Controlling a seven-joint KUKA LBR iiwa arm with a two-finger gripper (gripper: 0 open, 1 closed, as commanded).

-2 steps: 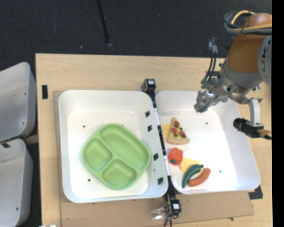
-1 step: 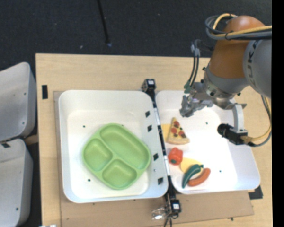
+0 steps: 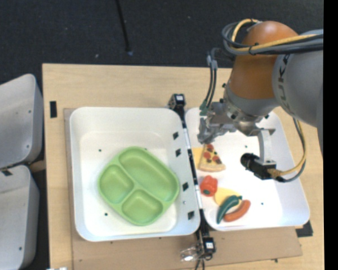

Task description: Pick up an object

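Approach step, nothing grasped yet. Taking the pizza slice point(image 3: 210, 158) as landmark: nearer the camera lie a red pepper point(image 3: 208, 185) and a hot dog point(image 3: 235, 209) in the right bin point(image 3: 287, 198); the green tray point(image 3: 138, 185) sits well left. The gripper point(image 3: 207, 133) hangs just beyond the slice; finger spread cannot tell. Next: descend squarely over the slice. Wooden bench point(image 3: 124, 86), dark floor beyond.

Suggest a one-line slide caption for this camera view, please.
Gripper above pizza slice in right bin; green tray in left bin.
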